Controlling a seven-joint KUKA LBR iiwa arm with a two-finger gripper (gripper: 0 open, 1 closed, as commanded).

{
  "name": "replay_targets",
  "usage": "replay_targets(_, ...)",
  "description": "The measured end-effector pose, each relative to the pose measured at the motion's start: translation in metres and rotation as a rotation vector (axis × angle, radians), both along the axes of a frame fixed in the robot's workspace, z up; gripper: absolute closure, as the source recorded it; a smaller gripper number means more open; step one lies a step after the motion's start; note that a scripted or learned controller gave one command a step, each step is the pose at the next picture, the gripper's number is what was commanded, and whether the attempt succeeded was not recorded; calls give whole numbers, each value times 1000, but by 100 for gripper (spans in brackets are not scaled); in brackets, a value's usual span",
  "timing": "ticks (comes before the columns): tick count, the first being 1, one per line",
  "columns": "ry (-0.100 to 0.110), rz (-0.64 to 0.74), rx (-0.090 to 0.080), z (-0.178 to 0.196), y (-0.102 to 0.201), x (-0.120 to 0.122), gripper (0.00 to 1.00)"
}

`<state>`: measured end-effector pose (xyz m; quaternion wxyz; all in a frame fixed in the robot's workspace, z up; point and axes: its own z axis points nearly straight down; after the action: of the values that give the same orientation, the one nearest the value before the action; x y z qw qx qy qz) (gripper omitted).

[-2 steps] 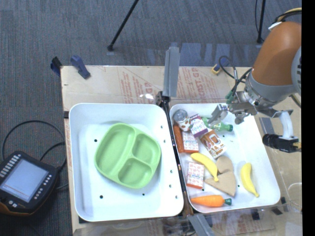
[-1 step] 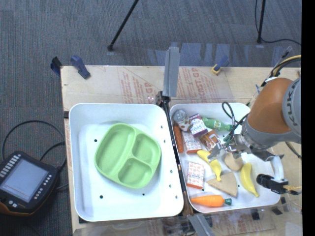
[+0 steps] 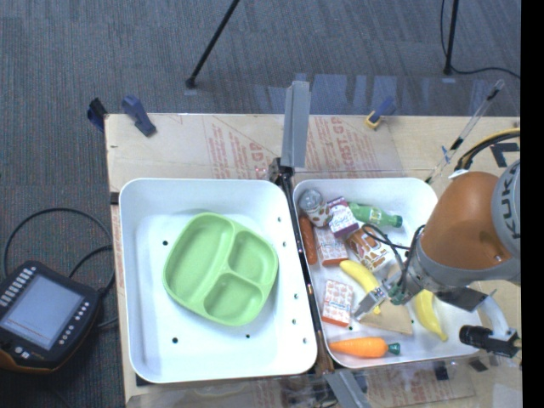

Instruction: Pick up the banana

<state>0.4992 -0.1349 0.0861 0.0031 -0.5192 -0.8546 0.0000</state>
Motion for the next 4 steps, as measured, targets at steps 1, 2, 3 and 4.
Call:
replay_targets(1, 2, -8, 2, 9, -2, -1, 100)
replay_targets(2, 1, -393, -4, 100, 67, -24, 100)
replay_targets(3, 0, -394, -4, 100, 67, -24, 0)
replay_targets(4, 1, -451, -4, 100, 58, -24, 0)
